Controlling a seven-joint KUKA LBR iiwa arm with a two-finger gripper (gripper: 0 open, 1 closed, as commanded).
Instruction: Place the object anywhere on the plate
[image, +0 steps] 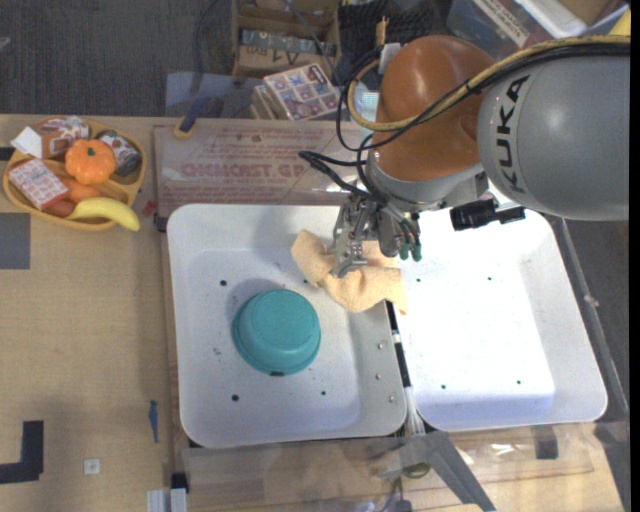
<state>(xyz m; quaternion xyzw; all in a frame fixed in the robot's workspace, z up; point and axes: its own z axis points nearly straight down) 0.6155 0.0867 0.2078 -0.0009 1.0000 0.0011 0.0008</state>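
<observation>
A teal round plate (277, 331) lies in the left bin (200, 400), left of its middle. A crumpled pale yellow cloth (350, 280) rests at the left bin's right side, and its right end drapes over the divider towards the right bin (500, 340). My gripper (372, 250) hangs straight over the cloth's upper part and touches or nearly touches it. The wrist and cables above hide where it meets the cloth. The cloth lies up and to the right of the plate, apart from it.
A yellow bowl of toy fruit and small boxes (75, 175) stands on the bench at far left. A cardboard strip (250, 170) runs behind the left bin. The arm's large orange and grey body (480, 110) overhangs the back of the right bin.
</observation>
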